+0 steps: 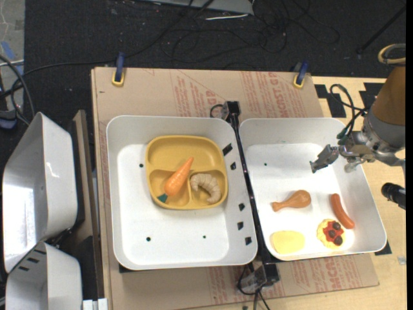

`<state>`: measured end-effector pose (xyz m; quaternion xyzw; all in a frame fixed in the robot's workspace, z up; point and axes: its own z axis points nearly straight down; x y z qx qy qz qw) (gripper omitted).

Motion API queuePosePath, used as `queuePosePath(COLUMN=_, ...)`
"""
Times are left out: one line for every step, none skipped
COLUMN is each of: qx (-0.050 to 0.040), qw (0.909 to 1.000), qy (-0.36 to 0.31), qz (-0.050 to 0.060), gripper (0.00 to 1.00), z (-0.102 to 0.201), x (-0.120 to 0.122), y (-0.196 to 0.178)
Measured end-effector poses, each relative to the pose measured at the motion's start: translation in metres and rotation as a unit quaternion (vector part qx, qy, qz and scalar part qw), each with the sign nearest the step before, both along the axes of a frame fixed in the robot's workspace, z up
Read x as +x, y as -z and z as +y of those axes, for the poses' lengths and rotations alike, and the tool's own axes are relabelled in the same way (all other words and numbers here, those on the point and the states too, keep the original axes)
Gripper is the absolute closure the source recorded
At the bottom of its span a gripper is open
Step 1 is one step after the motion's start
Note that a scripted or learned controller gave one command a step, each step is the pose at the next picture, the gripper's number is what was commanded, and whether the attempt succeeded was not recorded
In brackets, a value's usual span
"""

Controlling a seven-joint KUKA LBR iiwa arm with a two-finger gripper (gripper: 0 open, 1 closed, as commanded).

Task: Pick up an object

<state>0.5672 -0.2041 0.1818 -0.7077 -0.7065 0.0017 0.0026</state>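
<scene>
- Looking down on the bench (193, 89), we see two white bins side by side: the left bin (129, 237) and the right bin (290, 131).
- We find the arm (390, 118) entering from the right, with its gripper (326, 157) over the far part of the right bin, pointing left.
- We cannot tell whether the jaws stand apart or together; the gripper tip appears as one dark shape, and nothing is seen between the jaws.
- We locate four items on the floor of the right bin, all nearer than the gripper and apart from it:
- a chicken drumstick (293, 201) near the middle of the bin;
- a sausage (342, 211) to the right of the drumstick, lying at a slant;
- a round yellow piece (287, 241) at the near edge;
- a small pizza slice (332, 233) to the right of the yellow piece, just beside the near end of the sausage.
- We note a yellow divided plate (158, 154) in the left bin.
- We see a carrot (179, 177) lying across the plate's dividers, and a shrimp (206, 186) in its near right compartment.
</scene>
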Motion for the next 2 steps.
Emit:
queuePosePath(qx=-0.0002, qw=1.0, qy=0.0, qz=-0.001, gripper=0.0, z=-0.001, x=-0.002, y=0.043)
queuePosePath(qx=-0.0012, qw=1.0, qy=0.0, qz=-0.004, gripper=1.0, z=-0.001, x=0.0, y=0.03)
